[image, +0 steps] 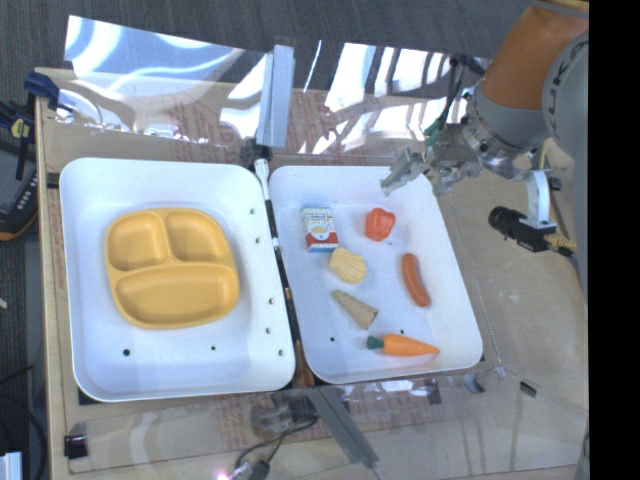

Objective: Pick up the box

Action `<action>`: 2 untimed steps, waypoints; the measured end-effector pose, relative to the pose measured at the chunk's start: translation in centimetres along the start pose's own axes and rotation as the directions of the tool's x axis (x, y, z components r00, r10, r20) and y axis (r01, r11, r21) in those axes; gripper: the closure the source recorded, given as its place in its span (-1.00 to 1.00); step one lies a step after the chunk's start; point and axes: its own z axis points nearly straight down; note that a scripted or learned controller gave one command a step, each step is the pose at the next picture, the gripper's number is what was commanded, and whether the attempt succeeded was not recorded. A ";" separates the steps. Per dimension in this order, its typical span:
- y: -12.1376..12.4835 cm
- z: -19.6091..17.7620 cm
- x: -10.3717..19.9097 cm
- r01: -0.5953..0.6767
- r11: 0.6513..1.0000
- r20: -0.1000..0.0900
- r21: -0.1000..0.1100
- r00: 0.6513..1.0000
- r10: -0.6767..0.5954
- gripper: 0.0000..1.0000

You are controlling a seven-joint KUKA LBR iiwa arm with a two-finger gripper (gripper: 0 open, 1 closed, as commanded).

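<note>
Down and to the left of the tool (408,171), well apart from it, we see the small cardboard box (319,228) lying flat in the smooth right bin (455,298). The metal fingers splay apart, holding nothing. Just below the tool sits a glossy red pepper (379,224).

The box (318,228) stands in the right bin (455,298), near its back-left corner. Bare floor lies behind the box and to its left, up to the bin wall. Just in front of the box sits a chip (347,265); to its right, apart, a tomato (379,224). Beyond the tomato the gripper (405,173) hangs over the bin's back rim.
</note>
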 end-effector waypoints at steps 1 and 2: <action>2.5 9.9 3.4 0.098 0.995 0.002 0.000 0.995 -0.098 -1.00; 4.3 17.6 8.8 0.108 0.994 0.004 -0.009 0.994 -0.108 -1.00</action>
